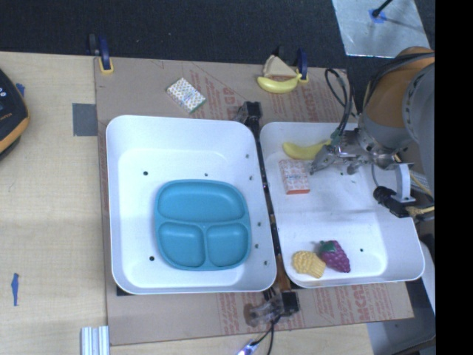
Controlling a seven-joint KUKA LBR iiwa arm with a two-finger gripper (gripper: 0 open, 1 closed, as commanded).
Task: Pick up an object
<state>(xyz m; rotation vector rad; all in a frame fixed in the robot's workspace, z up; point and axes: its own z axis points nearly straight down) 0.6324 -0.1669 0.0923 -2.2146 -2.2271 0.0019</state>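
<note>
The right bin (399, 261) holds a yellow banana (298, 151) at its far edge. Nearer its left wall lies a red and white packet (295, 177). Yellow corn (308, 264) and purple grapes (335, 256) sit together at its near edge. My gripper (336, 159) is low over the far part of this bin, just right of the banana's end and right of the packet. I see nothing held in it.
The left bin (126, 198) carries a blue divided plate (202, 223). Behind the bins lie a second banana with a sandwich piece (279, 78) and a small patterned packet (185, 94). A black and yellow device (9, 113) sits at the far left.
</note>
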